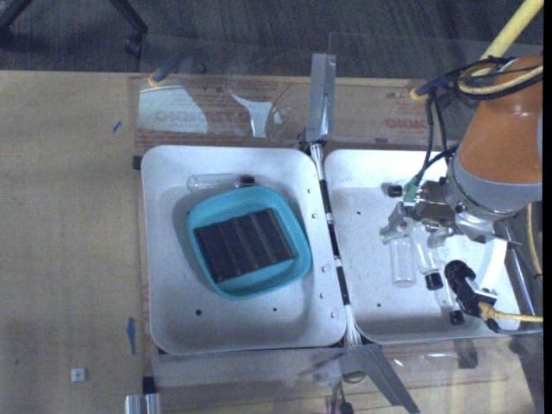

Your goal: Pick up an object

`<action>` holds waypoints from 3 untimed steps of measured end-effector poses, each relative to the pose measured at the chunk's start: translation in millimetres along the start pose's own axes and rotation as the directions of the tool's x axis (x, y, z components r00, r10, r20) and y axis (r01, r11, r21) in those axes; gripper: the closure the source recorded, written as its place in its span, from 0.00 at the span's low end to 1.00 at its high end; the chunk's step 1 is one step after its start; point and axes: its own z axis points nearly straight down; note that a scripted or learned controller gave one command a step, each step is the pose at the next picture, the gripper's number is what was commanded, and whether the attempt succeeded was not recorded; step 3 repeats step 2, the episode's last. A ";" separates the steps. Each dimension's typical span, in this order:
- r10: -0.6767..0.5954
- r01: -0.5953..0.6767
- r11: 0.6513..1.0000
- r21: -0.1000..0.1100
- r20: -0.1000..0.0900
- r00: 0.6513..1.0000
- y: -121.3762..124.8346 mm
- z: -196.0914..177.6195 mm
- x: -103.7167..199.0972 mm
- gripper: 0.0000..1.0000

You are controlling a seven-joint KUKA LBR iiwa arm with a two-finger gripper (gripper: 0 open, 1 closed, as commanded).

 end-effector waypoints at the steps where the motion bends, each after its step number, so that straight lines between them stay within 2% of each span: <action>1: -0.010 0.010 1.000 -0.002 0.001 1.000 46.2 26.6 -20.2 1.00; 2: 0.028 -0.028 1.000 -0.001 0.001 1.000 71.6 23.3 4.6 1.00; 3: 0.028 -0.028 1.000 -0.001 0.001 1.000 71.6 23.3 4.6 1.00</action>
